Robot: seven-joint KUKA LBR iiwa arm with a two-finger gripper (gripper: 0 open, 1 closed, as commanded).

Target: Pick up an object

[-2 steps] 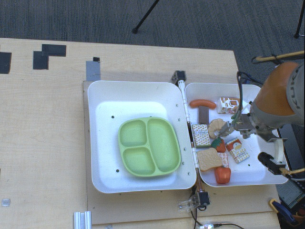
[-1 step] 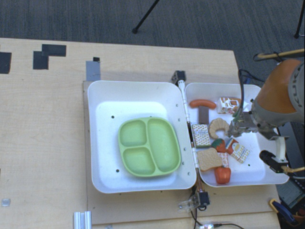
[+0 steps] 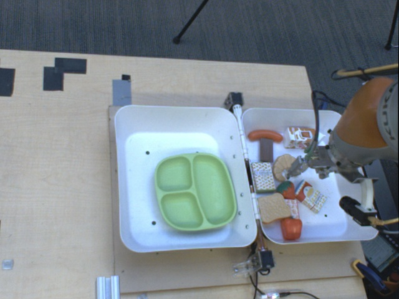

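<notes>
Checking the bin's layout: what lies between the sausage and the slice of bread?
In the camera view, a dark block and a patterned packet lie between the sausage and the slice of bread.

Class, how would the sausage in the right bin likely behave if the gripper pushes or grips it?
The sausage looks rounded and long, so it would probably roll sideways when pushed. Its smooth, shiny skin suggests it may slip from a grip. It seems small, likely light.
</notes>
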